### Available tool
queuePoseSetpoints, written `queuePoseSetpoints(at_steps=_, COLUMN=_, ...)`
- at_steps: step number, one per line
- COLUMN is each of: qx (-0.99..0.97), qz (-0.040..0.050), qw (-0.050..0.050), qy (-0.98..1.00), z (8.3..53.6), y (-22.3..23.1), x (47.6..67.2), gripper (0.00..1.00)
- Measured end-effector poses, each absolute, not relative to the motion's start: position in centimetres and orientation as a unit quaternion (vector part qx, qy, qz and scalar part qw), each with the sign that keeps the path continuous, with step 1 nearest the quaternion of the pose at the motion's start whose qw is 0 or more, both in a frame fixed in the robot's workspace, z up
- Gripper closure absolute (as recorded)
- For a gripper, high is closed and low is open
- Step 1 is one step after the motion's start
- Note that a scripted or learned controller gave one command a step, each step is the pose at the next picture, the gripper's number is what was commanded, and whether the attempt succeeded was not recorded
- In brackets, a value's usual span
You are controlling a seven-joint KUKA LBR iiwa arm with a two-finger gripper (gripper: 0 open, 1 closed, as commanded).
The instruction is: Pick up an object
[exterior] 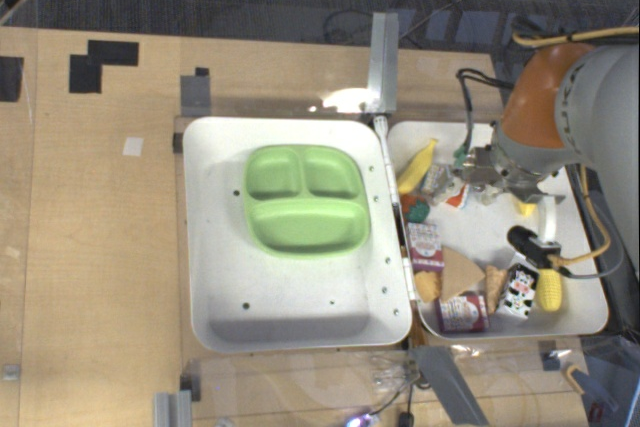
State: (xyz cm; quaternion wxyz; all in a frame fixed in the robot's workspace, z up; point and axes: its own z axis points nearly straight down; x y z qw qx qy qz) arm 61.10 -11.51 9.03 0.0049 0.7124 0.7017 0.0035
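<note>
At the right of the frame we see the grey arm (pixel 590 105) reach in over the right bin (pixel 590 310), its orange band uppermost and its wrist bent down toward frame left. Its tool (pixel 478 173) hangs low near the banana (pixel 418 164); we cannot tell its state. A corn cob (pixel 549 289) lies lower right. The left bin (pixel 215 245) holds a green tray (pixel 303 198).
</note>
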Motion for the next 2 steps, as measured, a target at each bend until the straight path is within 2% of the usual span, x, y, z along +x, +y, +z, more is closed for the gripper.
queuePoseSetpoints(at_steps=1, qx=0.711, qz=0.0062, qw=0.005, qy=0.703, z=10.2, y=-11.3, x=61.3, gripper=1.0)
queuePoseSetpoints(at_steps=2, qx=0.845, qz=0.0023, qw=0.004, qy=0.534, z=8.8, y=-17.9, x=63.6, gripper=1.0)
